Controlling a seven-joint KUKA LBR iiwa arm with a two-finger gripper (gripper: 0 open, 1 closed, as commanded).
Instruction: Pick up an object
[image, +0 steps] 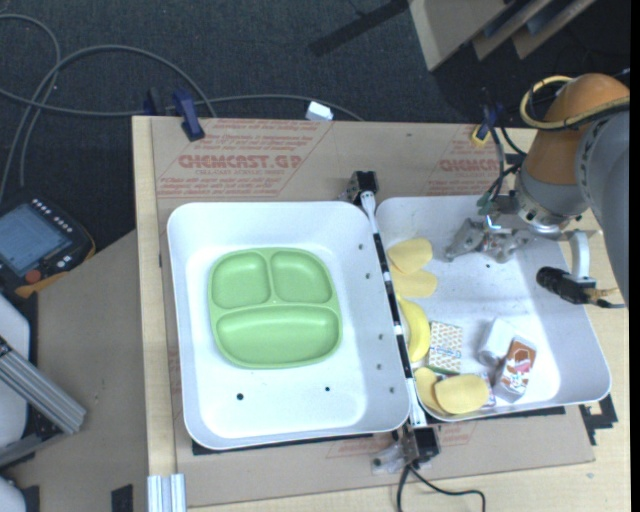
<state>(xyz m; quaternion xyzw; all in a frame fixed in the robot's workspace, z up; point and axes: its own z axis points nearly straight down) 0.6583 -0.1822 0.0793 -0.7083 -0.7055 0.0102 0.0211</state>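
Two white bins (200, 400) sit on a tan cardboard-coloured bench top (250, 160) printed with red lettering. The left bin holds a light green divided plate (274, 307). At the lower centre of the frame lie pale yellow chips (410, 256), a yellow banana (415, 330), a speckled multicoloured packet (445, 346) and a red-and-white carton (517, 366). At the upper right of the frame, the grey arm (600, 150) has an orange band (572, 105).

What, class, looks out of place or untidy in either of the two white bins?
Nothing is spilled or broken. The green plate lies flat in the left bin. The right bin is untidy: yellow pieces, a banana and small packets crowd its left and near sides.
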